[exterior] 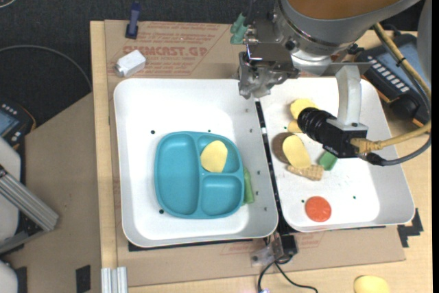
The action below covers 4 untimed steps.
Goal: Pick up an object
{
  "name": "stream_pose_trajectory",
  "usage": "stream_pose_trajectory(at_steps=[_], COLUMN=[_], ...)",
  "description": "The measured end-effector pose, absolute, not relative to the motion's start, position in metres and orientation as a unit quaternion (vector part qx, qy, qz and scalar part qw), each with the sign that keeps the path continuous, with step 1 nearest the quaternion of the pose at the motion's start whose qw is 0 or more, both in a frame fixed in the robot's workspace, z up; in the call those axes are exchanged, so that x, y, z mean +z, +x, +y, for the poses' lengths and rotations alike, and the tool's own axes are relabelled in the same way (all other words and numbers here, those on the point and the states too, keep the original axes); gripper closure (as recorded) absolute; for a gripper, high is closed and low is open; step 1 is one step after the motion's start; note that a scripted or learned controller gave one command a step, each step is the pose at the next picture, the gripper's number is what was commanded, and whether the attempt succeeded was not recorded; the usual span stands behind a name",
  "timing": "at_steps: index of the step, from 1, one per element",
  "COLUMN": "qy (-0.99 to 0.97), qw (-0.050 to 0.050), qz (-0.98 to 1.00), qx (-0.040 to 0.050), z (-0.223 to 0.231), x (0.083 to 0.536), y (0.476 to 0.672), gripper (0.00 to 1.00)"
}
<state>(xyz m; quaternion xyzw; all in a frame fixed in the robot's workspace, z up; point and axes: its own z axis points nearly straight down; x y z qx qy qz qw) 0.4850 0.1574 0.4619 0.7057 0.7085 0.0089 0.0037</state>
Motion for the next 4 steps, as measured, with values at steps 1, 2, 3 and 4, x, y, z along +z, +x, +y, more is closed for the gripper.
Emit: stream_pose_trajectory(at_steps=[1,2,3,4], qy=[0.707,0.705,0.706,0.709], qw=[0.003,-0.003,0.003,-0.002], qz=[0.707,0.709,0.708,0.705], qx=[0.0057,-0.0063,0.008,-0.0062], z=[0.143,0.2,0.209,0.173], x=[0.541,0.412,0.543,0.427], y=[0.479,0.493,0.479,0.478], gripper=[1.0,1.0,1.0,1.0])
